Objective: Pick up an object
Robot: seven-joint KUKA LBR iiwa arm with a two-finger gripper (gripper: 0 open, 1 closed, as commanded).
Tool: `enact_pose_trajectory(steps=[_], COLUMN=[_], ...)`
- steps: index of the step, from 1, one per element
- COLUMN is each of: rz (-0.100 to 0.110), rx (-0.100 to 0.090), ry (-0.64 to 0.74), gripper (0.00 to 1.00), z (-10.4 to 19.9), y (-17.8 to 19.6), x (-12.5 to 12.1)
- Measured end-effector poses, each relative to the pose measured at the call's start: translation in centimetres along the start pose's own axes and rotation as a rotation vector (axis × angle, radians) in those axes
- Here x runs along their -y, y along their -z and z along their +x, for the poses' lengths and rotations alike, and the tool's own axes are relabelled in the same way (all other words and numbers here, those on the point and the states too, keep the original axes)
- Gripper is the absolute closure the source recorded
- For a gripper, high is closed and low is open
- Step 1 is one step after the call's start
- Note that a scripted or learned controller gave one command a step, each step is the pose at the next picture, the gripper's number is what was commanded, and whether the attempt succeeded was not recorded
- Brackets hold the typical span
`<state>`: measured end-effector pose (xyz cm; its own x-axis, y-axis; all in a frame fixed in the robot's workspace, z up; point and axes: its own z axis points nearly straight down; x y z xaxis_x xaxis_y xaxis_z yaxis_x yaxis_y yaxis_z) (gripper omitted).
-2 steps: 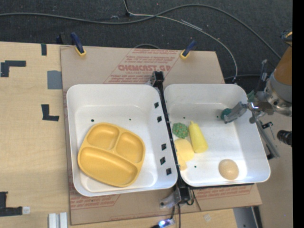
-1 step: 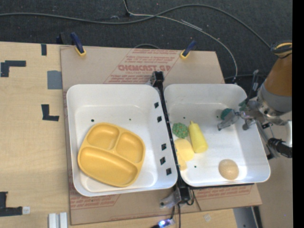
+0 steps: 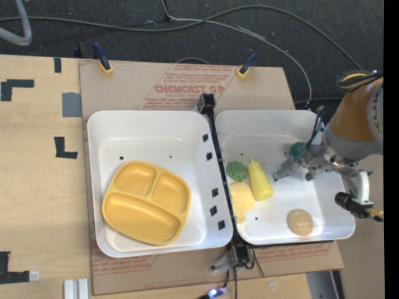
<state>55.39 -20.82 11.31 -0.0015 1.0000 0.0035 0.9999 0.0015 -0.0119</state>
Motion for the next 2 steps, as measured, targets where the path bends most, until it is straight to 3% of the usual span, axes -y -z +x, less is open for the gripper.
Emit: enact_pose_trajectory(steps=[1, 2], rz=[0.001, -0.01], rx=[-0.001, 0.003], ry=[0.0, -0.001], gripper=[1.0, 1.0], z=[0.0, -0.9], y=[0.9, 6.2], x=[-0.1, 0.3])
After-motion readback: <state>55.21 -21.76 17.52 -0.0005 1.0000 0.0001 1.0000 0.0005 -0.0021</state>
